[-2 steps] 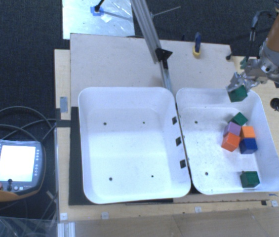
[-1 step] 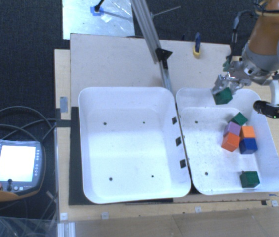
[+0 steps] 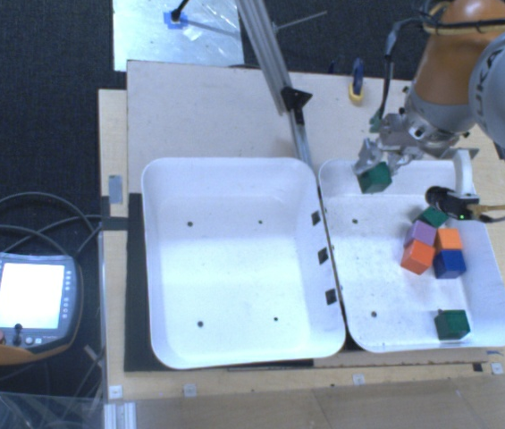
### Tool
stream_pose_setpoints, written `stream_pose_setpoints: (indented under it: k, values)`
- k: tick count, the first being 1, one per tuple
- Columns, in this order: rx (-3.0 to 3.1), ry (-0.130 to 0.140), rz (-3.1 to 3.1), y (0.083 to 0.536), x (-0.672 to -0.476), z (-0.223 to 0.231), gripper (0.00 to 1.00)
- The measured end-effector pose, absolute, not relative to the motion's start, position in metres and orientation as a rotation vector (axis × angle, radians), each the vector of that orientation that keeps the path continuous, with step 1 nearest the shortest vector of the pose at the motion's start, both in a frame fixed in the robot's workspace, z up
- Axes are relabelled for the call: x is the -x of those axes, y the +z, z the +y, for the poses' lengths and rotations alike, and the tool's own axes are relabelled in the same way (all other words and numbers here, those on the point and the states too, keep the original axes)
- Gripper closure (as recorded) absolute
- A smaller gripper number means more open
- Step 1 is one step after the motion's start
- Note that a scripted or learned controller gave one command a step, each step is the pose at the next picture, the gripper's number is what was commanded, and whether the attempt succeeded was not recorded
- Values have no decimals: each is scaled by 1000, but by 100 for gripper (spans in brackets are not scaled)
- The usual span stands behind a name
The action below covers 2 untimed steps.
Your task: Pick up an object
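camera view, looking down at a slant on the bench (image 3: 207, 105).

item: arm (image 3: 467, 52), grey with an orange band, entering from the right and bending down over the far left corner of the right bin (image 3: 413, 329).

item: gripper (image 3: 375, 170), at the arm's end, above the far left corner of the right bin. its fingers are closed on a dark green cube (image 3: 376, 179), which sits between them, tilted, and appears lifted clear of the bin floor.

item: right bin, shallow and white, touching the left bin (image 3: 234, 266) along a shared edge. contents: a cluster near the right wall, made up of a green block (image 3: 433, 217) at the far end, a purple block (image 3: 424, 233) just beside it, an orange block (image 3: 417, 256) nearer the camera, a second, smaller orange block (image 3: 450, 238) to the right, and a blue block (image 3: 449, 263) touching that one from the near side. well apart from the cluster, a second dark green cube (image 3: 452, 324) lies in the near right corner.

item: left bin, shallow and white, with a few small dark spots on its floor.

item: metal pole (image 3: 270, 52), slanting down from the top edge to the far meeting point of the two bins.

item: handheld control pendant (image 3: 24, 307) with a pale screen, on the dark floor to the left of the bench, with cables looping round it.
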<state>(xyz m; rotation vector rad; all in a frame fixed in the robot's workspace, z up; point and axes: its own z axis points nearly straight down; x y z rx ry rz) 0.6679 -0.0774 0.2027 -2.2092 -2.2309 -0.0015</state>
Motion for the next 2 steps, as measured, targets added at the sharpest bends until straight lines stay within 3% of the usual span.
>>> stream_pose_setpoints:
  k: [2]
  values:
    - [2208,0,-2230,200,-643,17,100]
